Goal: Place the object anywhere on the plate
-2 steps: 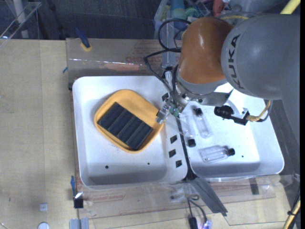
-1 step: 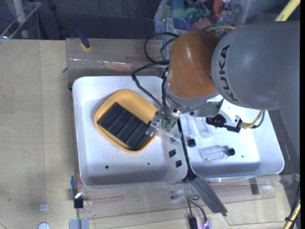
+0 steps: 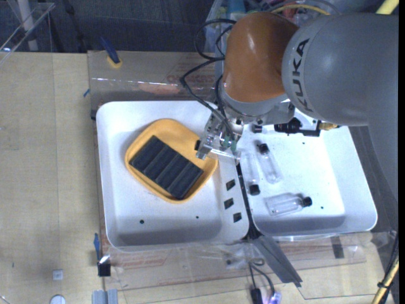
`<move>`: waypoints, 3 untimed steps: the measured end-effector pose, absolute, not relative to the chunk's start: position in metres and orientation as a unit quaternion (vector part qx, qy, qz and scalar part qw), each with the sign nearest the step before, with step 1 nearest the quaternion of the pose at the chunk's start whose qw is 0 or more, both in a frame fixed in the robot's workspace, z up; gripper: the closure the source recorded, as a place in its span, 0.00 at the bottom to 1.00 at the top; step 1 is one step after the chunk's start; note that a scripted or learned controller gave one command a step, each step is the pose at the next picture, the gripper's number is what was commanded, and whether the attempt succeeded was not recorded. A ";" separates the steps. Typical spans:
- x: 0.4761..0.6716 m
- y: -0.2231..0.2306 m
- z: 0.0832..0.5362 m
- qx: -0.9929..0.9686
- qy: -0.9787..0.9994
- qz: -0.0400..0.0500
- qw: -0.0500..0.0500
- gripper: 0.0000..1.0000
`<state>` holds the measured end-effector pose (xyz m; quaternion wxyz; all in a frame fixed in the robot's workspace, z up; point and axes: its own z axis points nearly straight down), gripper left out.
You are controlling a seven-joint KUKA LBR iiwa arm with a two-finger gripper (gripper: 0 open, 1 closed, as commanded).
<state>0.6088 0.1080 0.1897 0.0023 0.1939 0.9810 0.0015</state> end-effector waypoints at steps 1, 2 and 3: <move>0.590 0.110 0.171 0.141 0.990 0.001 0.000 1.00; 0.591 0.109 0.171 0.141 0.990 0.001 0.000 0.00; 0.601 0.063 0.185 0.146 0.989 0.001 0.003 0.00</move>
